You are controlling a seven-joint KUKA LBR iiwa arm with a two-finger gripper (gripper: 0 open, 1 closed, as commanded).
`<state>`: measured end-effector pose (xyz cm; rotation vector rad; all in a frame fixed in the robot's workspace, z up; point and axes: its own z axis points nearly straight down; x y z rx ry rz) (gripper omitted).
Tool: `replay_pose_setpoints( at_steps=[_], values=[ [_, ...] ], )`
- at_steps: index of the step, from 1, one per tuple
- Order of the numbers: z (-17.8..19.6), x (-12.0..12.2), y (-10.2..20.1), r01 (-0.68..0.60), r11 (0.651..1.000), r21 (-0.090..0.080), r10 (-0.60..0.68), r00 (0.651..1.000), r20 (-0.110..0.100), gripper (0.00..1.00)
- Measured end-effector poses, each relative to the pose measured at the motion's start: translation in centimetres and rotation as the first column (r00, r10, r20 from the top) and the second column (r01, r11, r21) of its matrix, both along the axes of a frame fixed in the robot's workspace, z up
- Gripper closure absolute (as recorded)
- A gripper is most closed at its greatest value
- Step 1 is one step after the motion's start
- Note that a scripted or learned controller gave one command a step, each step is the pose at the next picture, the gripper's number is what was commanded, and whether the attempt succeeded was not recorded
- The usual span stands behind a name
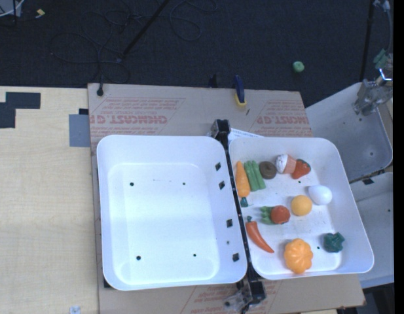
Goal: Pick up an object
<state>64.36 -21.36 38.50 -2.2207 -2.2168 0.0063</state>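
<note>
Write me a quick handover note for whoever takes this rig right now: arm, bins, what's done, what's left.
Right bin holds all the toy food: carrot, green beans, egg, orange, tomato, chili, pumpkin, broccoli.
Left bin sits beside it, joined at the middle clips.
Done: nothing lifted; every item lies in the bin.
Left: the whole pick. The egg and pumpkin lie apart from their neighbours, so they look easiest.

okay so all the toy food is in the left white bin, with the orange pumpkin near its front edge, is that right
Not quite. The camera view shows the toy food, including the orange plastic pumpkin near the front edge, in the right shallow white bin, not the left one.
</note>
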Motion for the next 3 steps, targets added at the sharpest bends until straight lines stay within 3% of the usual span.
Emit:
replay_pose_setpoints(
  at_steps=[1,2,3],
  values=[
    [9.4,0.0,1.1,-0.003,1.0,-0.002,0.003,1.0,0.013,1.0],
    [15.5,-3.7,1.8,-0.001,1.0,-0.001,0.001,1.0,0.01,1.0],
    [5.3,-5.8,0.0,0.0,1.0,0.003,0.0,1.0,-0.007,1.0]
  ],
)
